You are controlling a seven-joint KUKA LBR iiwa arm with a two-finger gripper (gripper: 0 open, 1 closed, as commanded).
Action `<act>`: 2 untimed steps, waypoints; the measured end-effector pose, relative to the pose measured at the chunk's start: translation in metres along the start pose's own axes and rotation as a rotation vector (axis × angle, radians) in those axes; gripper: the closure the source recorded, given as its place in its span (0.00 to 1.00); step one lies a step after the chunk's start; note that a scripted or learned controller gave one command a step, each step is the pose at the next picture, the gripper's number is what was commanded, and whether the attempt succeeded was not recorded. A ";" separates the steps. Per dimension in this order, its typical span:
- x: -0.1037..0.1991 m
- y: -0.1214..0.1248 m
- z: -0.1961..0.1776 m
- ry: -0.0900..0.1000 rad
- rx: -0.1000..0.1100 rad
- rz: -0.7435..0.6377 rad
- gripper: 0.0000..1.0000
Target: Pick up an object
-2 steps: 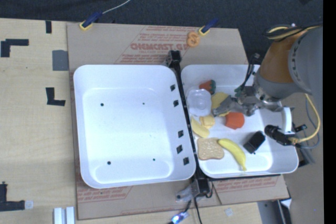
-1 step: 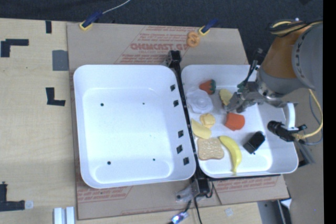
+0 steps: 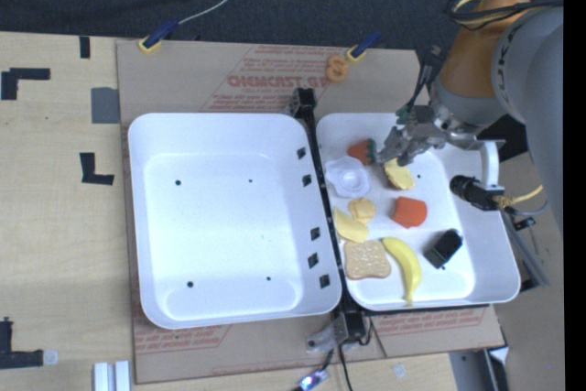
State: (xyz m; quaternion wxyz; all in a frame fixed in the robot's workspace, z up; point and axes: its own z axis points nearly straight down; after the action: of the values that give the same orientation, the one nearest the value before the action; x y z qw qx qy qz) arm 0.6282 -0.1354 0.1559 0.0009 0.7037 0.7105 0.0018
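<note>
My gripper [image 3: 396, 151] hangs low over the back of the right bin [image 3: 476, 287], right above a pale yellow piece [image 3: 399, 176]. A red item with a green end [image 3: 360, 149] lies just to its left. Further forward lie an orange-red piece [image 3: 410, 211], a banana [image 3: 404, 265], a slice of toast [image 3: 367, 260], a black object [image 3: 445, 247], yellow chunks [image 3: 353, 217] and a clear white cup-like thing [image 3: 347, 178]. Nothing is visibly between the fingers.
The left bin [image 3: 220, 215] stands beside the right one, with a black divider strip [image 3: 311, 188] between them. An orange ring [image 3: 337, 67] and blue-yellow clamps [image 3: 157, 36] lie on the cardboard behind the bins. The arm fills the right side.
</note>
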 end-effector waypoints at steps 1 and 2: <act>0.010 -0.017 -0.012 0.000 0.007 0.005 1.00; 0.069 0.030 -0.028 0.001 0.002 -0.001 1.00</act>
State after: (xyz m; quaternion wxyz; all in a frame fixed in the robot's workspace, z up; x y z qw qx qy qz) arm 0.6570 -0.0661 0.1846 -0.0003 0.7033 0.7109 0.0015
